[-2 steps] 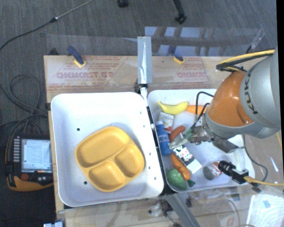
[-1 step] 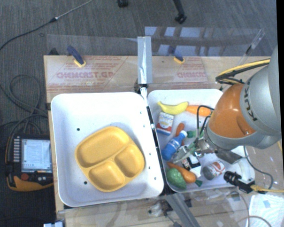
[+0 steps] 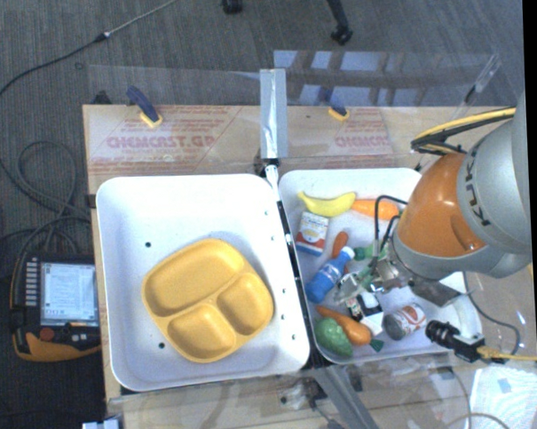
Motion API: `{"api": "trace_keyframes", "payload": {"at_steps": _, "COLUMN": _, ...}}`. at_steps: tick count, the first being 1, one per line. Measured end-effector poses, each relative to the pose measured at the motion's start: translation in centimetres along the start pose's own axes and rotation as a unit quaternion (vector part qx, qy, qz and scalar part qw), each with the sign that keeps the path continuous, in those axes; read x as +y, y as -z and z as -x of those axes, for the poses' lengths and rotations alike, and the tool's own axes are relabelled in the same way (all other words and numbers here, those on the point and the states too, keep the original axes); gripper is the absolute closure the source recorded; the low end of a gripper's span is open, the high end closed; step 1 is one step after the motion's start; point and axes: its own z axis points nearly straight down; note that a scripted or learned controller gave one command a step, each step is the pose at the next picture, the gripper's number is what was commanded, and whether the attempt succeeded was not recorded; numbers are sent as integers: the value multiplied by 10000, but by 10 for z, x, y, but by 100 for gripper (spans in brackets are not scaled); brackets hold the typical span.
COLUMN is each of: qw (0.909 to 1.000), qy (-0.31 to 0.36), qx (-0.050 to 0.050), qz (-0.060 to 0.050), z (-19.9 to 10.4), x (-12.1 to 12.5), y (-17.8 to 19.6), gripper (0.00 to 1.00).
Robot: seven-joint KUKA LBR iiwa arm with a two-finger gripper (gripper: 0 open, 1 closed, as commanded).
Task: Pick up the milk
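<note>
The milk (image 3: 314, 232) is a small carton, white with red and blue print, lying in the right bin (image 3: 439, 346) near its left wall, just below the banana (image 3: 328, 202) and just above the blue bottle (image 3: 327, 276). It looks like a toy or sample carton, so I judge it light and fairly stiff, though its thin flat walls may dent or slide under a hard pinch. The smooth printed faces are likely a little slippery. The best hold would be across its two narrower sides, closing on the middle of the body, not on a corner, coming down from above where there is room between the banana and the red item (image 3: 341, 242) beside it. The gripper (image 3: 365, 285) sits lower in the bin, among clutter near the carrot (image 3: 346, 324) and the can (image 3: 406, 320), apart from the carton; whether it is spread or closed cannot be told from here. The yellow divided plate (image 3: 208, 298) lies in the left bin (image 3: 127, 224).
</note>
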Motion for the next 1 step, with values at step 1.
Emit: {"api": "trace_keyframes", "payload": {"at_steps": 1, "qw": 9995, "qy": -286, "qx": 70, "qz": -102, "z": -48, "x": 45, "y": 82, "gripper": 100}}
